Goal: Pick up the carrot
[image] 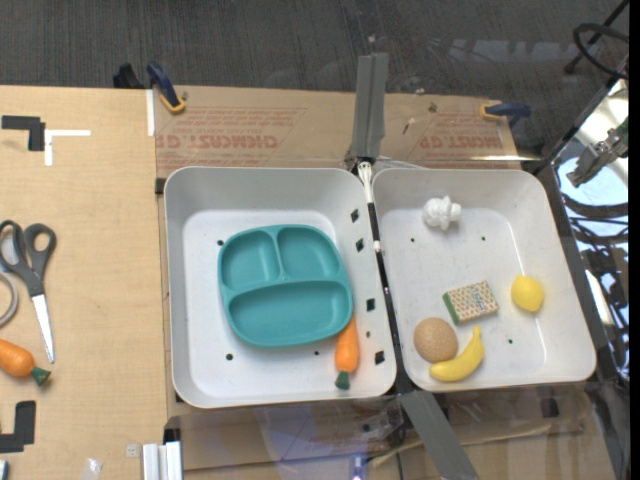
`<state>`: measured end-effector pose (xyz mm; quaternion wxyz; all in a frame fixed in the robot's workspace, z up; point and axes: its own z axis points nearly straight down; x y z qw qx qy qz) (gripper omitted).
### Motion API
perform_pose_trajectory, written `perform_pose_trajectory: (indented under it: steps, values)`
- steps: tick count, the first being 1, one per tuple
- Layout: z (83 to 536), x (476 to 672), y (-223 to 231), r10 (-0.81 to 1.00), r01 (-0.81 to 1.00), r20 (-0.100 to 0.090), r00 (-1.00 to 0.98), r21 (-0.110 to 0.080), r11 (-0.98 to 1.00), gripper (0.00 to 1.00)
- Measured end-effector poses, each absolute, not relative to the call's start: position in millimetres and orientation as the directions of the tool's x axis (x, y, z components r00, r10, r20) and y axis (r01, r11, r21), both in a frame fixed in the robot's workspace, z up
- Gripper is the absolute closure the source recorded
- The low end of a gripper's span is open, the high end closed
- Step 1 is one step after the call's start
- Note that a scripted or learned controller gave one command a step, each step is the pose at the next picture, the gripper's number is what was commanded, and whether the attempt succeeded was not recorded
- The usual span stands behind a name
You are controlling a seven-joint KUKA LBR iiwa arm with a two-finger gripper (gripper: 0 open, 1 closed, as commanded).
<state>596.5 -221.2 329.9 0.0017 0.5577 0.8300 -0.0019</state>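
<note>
- White plastic: two shallow bins side by side on the bench, the left bin (180,268) and the right bin (560,268), their inner walls touching along the centre.
- Left bin: a teal plate (285,286) with three compartments lies flat in the middle; none of the compartments holds anything.
- Carrot (346,350): orange with a green stem end, on the left bin's floor just beside the plate's near-right corner, close to the wall shared with the right bin, stem pointing toward the near edge.
- Right bin: a small white lump (441,211) near the far wall; a yellow lemon (527,293) toward the right wall; a sponge (471,302) in the middle; a brown egg-shaped item (435,339) touching a banana (459,359) at the near side.
- Bench, left of the bins: scissors (30,278) and a second carrot (17,359) lie on the wood surface.
- Arm parts (600,153) show at the right edge, above and beyond the right bin; whether the gripper is released or clenched cannot be told.
</note>
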Motion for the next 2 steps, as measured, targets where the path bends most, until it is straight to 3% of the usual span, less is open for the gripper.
perform_pose_trajectory:
  steps: [1, 2]
  values:
    - [330.1, 653.1, -215.9, 0.993, 0.993, -0.002, 0.118, -0.002, -0.118, 1.00]
    - [247.1, 572.6, -208.9, 0.953, 0.953, -0.002, 0.301, -0.004, -0.301, 1.00]
